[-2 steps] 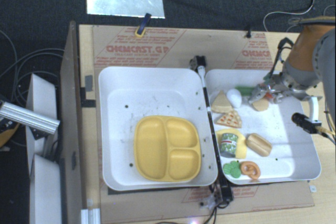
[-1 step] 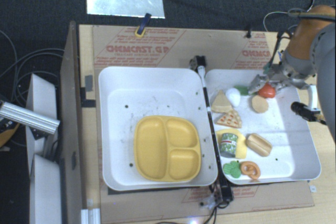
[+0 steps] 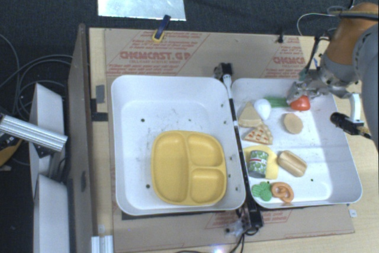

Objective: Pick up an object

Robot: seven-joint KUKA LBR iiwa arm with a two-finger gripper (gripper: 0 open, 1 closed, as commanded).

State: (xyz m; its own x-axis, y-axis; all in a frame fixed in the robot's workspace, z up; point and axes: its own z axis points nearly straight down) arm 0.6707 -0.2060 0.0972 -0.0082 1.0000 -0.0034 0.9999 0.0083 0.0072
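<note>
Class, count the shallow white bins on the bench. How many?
2: left bin holding a yellow divided tray; right bin holding toy foods, beneath the gripper.

Two bins side by side on bench. Left bin [image 3: 127, 103]: divided tray [image 3: 188, 166] in near half. Right bin [image 3: 340, 154]: tomato [image 3: 300, 103] far right, gripper [image 3: 300, 93] just above it (contact unclear). Egg [image 3: 262, 109] left of tomato, cheese wedge [image 3: 249, 117] beside egg. Waffle slice [image 3: 259, 134] nearer; round bun [image 3: 292, 122] right of it. Can [image 3: 258, 163], hot dog [image 3: 292, 163] nearer still. Broccoli [image 3: 261, 190], pretzel [image 3: 282, 191] at near edge.
</note>
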